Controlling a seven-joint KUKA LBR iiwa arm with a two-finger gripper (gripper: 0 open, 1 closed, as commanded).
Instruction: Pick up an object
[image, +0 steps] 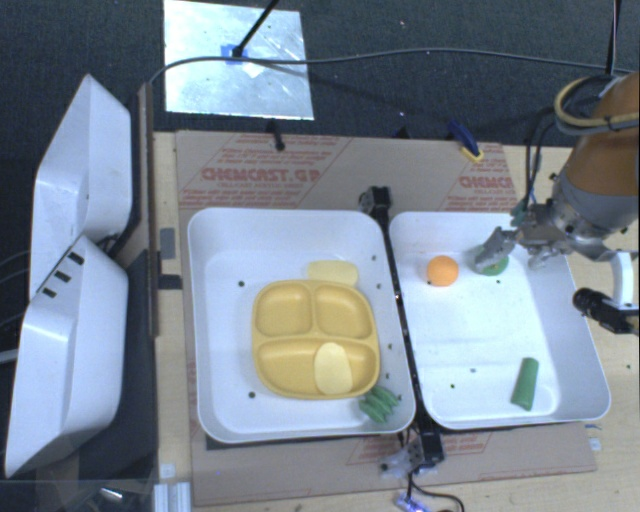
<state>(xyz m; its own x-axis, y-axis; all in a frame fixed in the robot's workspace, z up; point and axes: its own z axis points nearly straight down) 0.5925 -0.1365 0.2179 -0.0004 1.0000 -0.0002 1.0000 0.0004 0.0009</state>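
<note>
- Bench (250, 165) first: we see brown board printed with red lettering, carrying two shallow white bins set side by side and touching along their inner rims.
- Left bin (215, 300): we log a yellow divided tray (300, 335) lying flat near its middle, three compartments showing.
- Right bin (570, 340): mostly bare white floor with a few small dark dots; three things sit in it, well apart from one another.
- Arm (605, 160): grey body with an orange band, entering from the right and leaning over the far right corner of the right bin, cables looping above it.
- Gripper (492, 258): low over the far part of the right bin. We note a small green object (491, 265) right at its tip, but we cannot tell whether the fingers are spread, pressed together or pinching it.
- Pale yellow oval piece (334, 368): resting in the tray's large near compartment, toward its right side.
- Pale yellow flat piece (333, 271): on the left bin's floor, just beyond the tray's far edge.
- Green cylinder (525, 383): near right part of the right bin, lying slightly tilted.
- Green ridged item (379, 404): near right corner of the left bin, just beside the tray.
- Orange ball (442, 271): far left part of the right bin, just left of the gripper, apart from it.
</note>
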